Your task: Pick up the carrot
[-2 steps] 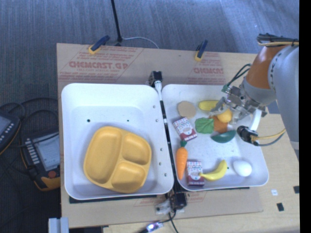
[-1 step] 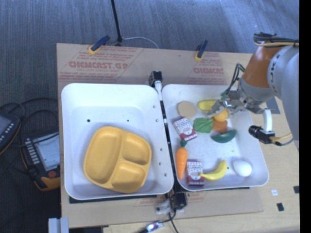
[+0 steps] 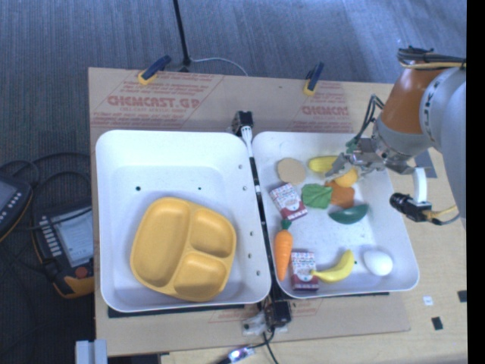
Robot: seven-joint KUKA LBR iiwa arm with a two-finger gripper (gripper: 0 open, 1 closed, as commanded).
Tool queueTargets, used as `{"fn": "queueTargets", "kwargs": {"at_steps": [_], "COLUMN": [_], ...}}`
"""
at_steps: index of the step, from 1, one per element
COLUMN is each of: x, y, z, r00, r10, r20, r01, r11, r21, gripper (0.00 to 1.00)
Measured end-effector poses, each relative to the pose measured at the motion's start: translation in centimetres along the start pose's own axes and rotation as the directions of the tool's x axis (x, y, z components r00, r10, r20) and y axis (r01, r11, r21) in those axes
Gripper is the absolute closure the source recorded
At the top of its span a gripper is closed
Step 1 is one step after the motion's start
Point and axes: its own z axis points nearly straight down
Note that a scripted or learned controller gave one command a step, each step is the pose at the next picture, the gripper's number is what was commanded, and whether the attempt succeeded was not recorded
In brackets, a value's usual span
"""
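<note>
One carrot (image 3: pixel 283 253) lies untouched at the right bin's (image 3: pixel 405 241) near-left; the gripper (image 3: pixel 353 160), its spread unreadable, hovers far-right, so approach comes next.

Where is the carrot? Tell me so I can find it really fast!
Look in the right white bin, the one full of toy food. Go to its near-left part, along the wall next to the other bin. The carrot lies there, pointing toward the front edge: orange and tapered with a small green top, right beside a little red-and-white carton, unlike the curved yellow banana further right.
</note>
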Motion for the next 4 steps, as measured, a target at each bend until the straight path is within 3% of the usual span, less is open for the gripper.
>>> {"fn": "queueTargets", "kwargs": {"at_steps": [1, 2, 3, 4], "x": [0.5, 5.5, 5.4, 8.2], "y": [2.8, 3.7, 3.5, -1.1], "z": [1.9, -10.8, -10.4, -3.5], "r00": [0.994, 0.989, 0.989, 1.000], "r10": [-0.109, 0.148, 0.149, -0.002], "r20": [-0.014, -0.010, -0.009, -0.016], "r01": [0.109, -0.148, -0.149, 0.003], "r11": [0.992, 0.989, 0.989, 1.000], "r21": [0.057, 0.017, 0.024, 0.031], "gripper": [1.00, 1.00, 0.00, 0.00]}}
